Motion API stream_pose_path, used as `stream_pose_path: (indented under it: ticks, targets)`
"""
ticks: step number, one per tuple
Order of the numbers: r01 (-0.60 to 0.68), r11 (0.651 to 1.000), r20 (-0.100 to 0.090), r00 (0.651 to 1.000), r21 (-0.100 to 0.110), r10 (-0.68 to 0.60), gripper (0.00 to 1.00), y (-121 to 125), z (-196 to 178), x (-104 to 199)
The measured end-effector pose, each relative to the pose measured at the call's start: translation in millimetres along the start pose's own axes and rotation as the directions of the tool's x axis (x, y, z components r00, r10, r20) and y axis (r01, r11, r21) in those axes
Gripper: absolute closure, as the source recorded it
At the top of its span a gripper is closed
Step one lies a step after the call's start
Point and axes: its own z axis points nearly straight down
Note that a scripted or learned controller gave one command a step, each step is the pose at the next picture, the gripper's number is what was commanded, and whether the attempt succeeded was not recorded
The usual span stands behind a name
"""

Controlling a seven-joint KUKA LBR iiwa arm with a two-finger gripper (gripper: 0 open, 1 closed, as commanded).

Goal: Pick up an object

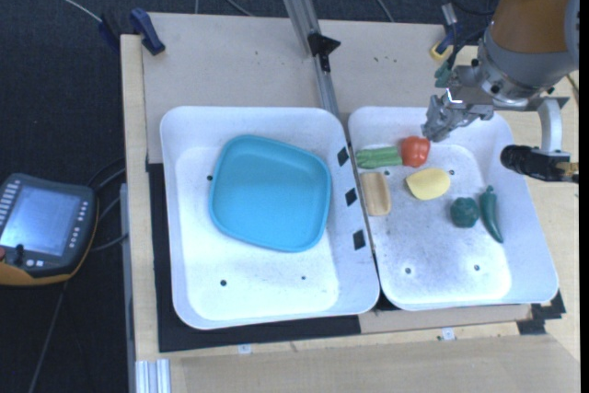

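My two-finger gripper hangs over the far edge of the right-hand shallow white plastic bin, and I cannot tell how it is set, since the view shows it as a dark cluster under my grey wrist.

Closest to me, just below and to the left, lies the small red toy tomato. I judge it the likeliest thing to pick up. It is roundish, so it has no real long axis and points nowhere in particular. Touching its left side is a green toy cucumber-like piece, whose long axis runs across the bin toward the divide between the bins.

That contact is my chief worry: coming down on the tomato, I could catch the green piece as well, or nudge the round tomato so it rolls away (a smooth round toy slips easily).

A little further below sits the pale yellow lemon-shaped toy, then the tan bread-like block. Further off are the dark green lumpy toy and the slim green pepper, its long axis running toward the bin's near edge. Farthest from me, the light blue square plastic plate rests in the left white bin.
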Motion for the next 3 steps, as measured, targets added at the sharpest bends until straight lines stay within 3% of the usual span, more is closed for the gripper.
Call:
stream_pose_path:
  ticks: [1,3]
  targets:
    - [0.000,1.000,0.000,1.000,0.000,0.000,1.00,-7.2,11.5,43.5]
    - [0.001,1.000,0.000,1.000,0.000,-0.001,1.00,2.0,15.1,147.0]
